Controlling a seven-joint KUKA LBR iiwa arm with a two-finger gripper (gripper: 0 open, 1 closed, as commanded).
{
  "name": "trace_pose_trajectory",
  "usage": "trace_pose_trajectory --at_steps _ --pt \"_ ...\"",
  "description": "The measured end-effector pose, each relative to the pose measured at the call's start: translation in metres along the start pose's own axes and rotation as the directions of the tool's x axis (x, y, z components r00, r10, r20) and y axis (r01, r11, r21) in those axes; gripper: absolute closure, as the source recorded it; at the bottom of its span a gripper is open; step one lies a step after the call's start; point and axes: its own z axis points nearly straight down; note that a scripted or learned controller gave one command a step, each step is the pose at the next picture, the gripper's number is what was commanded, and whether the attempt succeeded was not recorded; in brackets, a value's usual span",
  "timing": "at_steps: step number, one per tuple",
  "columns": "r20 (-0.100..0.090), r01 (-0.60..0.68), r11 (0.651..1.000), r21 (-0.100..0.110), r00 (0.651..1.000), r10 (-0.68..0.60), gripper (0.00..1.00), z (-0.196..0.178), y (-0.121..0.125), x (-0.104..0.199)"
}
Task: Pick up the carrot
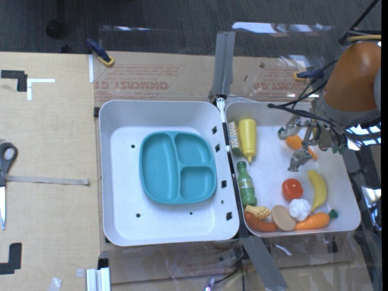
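The carrot is lying against the right bin's near edge; the end effector is hovering, grip unclear.

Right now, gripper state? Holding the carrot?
Gripper: fingers cannot be told, over the right bin near an orange item. Carrot lies at the bin's front, not held.

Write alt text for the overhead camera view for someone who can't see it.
The robot's hand hovers over the right bin, far from the carrot lying at that bin's near edge among toy foods. The left bin holds a teal divided plate.
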Motion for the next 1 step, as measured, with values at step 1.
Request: trace_pose_trajectory --at_steps 1 --pt "0.007 0.002 1.0 0.002 1.0 -0.002 1.0 -0.0111 -0.0002 -0.0022"
